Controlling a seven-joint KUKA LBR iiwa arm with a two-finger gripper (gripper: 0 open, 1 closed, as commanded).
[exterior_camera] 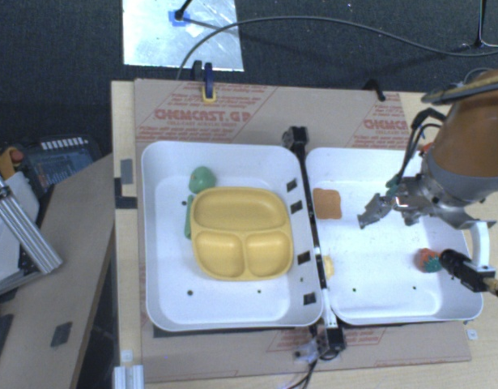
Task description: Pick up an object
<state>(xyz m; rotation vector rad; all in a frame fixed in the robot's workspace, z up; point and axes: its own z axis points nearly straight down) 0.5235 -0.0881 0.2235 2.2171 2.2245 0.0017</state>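
The gripper [376, 214] is held above the right bin [378, 298], near an orange tile [327, 203]; its state cannot be told.

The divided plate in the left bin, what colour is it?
Yellow: the divided plate shows plainly in the camera view.

the yellow divided tray [236, 241] occupies most of the left bin [163, 298], with a green object [202, 179] touching its far-left corner; free floor remains only along the near edge. in the right bin [378, 302], the middle and near floor lie open. obstacles: orange block [327, 203] near the divider, small red-green object [428, 258] at right.
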